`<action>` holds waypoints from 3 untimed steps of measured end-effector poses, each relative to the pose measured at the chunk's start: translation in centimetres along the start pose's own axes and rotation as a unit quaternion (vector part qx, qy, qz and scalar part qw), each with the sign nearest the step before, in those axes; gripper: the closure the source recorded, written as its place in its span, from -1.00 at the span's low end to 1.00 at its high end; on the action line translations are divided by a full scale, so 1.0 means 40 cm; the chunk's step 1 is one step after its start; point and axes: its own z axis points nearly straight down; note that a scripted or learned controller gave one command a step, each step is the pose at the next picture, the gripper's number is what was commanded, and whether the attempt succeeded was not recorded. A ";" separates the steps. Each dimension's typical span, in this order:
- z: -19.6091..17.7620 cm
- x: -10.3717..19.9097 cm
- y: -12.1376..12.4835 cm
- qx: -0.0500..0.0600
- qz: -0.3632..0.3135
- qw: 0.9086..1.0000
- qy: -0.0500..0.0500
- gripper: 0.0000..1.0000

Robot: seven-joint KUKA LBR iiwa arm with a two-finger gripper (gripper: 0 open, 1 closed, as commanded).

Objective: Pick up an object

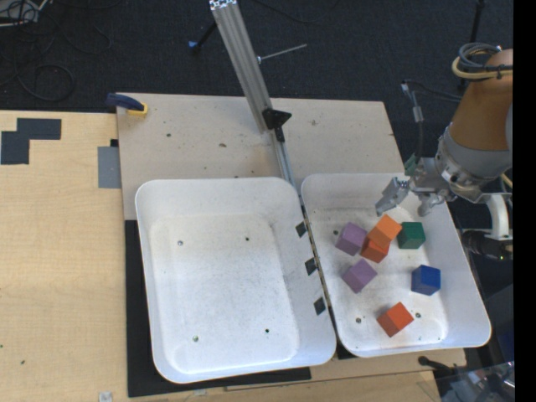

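nearest to us is the big left bin [167, 198], with just a few dark specks on its white floor. right beside it, touching along a row of black clips, sits the right bin [469, 325], and all the blocks lie in that one. that is likely why the arm [484, 115] reaches over this bin and not the other.

close to the bin's front edge sits a red block [395, 318]. a bit farther back and to the right is a blue block [425, 279], and to the left of that a purple block [359, 275]. behind them, four blocks bunch up: another purple block [351, 238], an orange block [387, 227] leaning on a second red block [375, 247], and a green block [411, 235] just beside the orange one.

the tool [412, 195] hangs over the back part of the right bin, just behind the orange and green blocks. its two fingers look spread apart, with nothing between them, so no block is picked up yet.

i think it is lined up to drop on the bunch. those blocks sit so close that the fingers may bump a neighbor. the blue block stands alone and may be easier.

both bins rest on the brown surface [218, 132], where a silver pole [245, 61] leans up.
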 end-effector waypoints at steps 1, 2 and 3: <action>0.000 0.000 0.000 0.000 0.000 1.000 0.000 -1.00; 0.114 0.007 0.013 0.002 -0.001 1.000 0.000 -1.00; 0.217 0.022 0.005 -0.002 0.001 1.000 0.000 -1.00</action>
